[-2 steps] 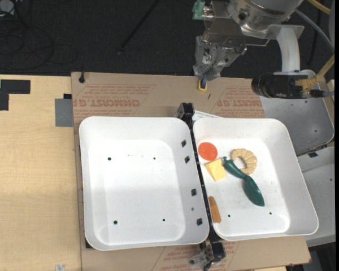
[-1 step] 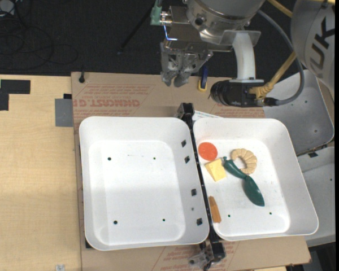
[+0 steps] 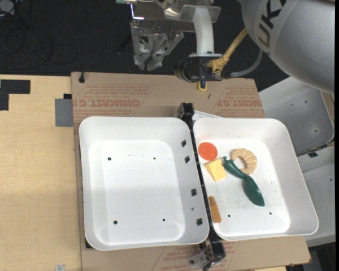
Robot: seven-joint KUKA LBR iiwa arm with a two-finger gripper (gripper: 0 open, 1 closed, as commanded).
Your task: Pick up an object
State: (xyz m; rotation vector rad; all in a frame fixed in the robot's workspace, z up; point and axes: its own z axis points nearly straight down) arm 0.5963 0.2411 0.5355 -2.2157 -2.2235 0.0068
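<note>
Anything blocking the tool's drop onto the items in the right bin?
Nothing visible. The tool hangs above the bench's far edge, beyond both bins. The orange disc, yellow block, tan ring and green utensil lie uncovered in the right bin.

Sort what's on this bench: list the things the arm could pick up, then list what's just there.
For the job:
- claw, raised above the bench behind the bins
- orange disc
- yellow block
- tan ring
- green spoon
- brown stick
- right bin, which holds all five

Just there:
- left bin
- cardboard sheet
- cables
</note>
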